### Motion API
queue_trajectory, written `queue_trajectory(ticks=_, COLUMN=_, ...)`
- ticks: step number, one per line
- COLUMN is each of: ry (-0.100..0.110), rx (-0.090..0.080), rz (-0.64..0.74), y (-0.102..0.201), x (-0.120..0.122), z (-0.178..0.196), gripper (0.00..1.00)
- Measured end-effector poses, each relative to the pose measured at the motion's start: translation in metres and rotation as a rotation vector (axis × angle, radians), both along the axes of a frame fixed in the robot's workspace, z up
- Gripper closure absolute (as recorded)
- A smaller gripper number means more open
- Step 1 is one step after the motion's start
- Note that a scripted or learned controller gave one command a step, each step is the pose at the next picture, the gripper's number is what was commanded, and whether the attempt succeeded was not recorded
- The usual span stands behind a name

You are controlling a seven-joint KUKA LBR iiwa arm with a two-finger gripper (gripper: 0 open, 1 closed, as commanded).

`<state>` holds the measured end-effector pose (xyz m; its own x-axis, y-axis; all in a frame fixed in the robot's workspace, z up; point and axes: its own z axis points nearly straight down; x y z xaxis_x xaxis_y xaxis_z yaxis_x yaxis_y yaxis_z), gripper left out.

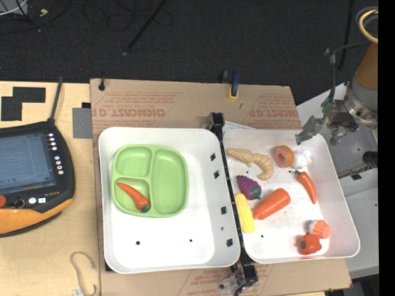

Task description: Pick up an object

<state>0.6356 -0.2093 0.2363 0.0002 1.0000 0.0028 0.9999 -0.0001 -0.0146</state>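
Note:
My gripper [322, 132] hangs over the far right corner of the right bin [345, 227], its fingers spread open with nothing between them. Below it lie a white lump [301, 160], an orange donut [284, 156] and a tan curved pastry [253, 160]. A small red chili [307, 186], purple grapes [249, 187], an orange carrot [271, 203] and a yellow corn cob [244, 213] fill the middle. A red tomato [308, 245] and an orange piece [320, 229] sit at the near right. In the left bin [160, 245], a green divided plate [160, 177] holds a red pepper [133, 195].
A teach pendant [31, 171] rests on the bench at far left. Both bins stand on a cardboard sheet [185, 106] with a blue clamp [234, 91] at its back edge. A black divider with clips [225, 193] runs between the bins.

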Motion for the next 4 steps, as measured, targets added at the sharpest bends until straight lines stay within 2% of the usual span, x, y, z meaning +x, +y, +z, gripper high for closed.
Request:
queue_trajectory(ticks=1, ry=-0.014, rx=-0.003, rz=0.002, y=0.0, x=0.002, z=0.009, gripper=0.0)
queue_trajectory(ticks=3, ry=-0.013, rx=-0.003, rz=0.009, y=0.006, x=0.019, z=-0.106, gripper=0.0)
queue_trajectory(ticks=4, ry=-0.032, rx=-0.01, rz=0.005, y=0.005, x=0.024, z=-0.118, gripper=0.0)
